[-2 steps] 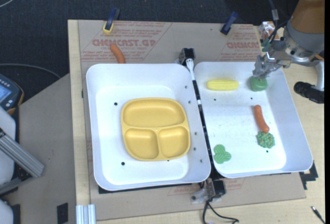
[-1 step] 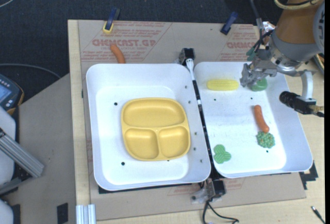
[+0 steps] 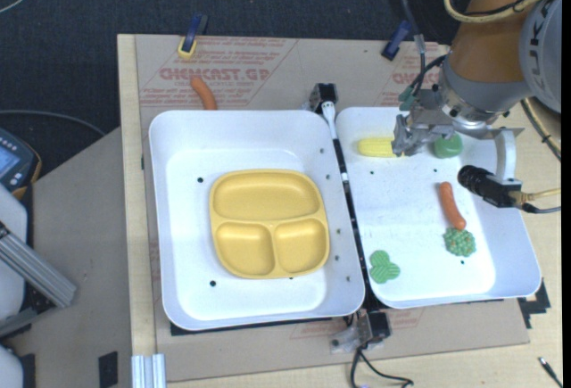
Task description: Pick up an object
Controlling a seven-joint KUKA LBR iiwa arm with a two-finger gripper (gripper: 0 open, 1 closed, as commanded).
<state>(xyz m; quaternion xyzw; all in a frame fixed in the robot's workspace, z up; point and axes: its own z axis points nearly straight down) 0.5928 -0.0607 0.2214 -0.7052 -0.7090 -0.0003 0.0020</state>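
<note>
Camera view:
Claw (image 3: 409,138): low over the right bin's (image 3: 500,288) far end, just beside the corn; cannot tell its state, the view is too coarse.
Corn (image 3: 376,147): one yellow cob, long axis left-right, touching or nearly touching the claw.
Carrot (image 3: 451,204): one, orange, long axis running far to near, slightly slanted.
Green pieces: three — one (image 3: 446,145) behind the claw, one (image 3: 459,243) at the carrot's near end, one (image 3: 384,267) near the bin's near-left.
Left bin (image 3: 178,288): one yellow divided tray (image 3: 268,222).
Counter (image 3: 134,110): one loose orange sausage (image 3: 204,93).
</note>
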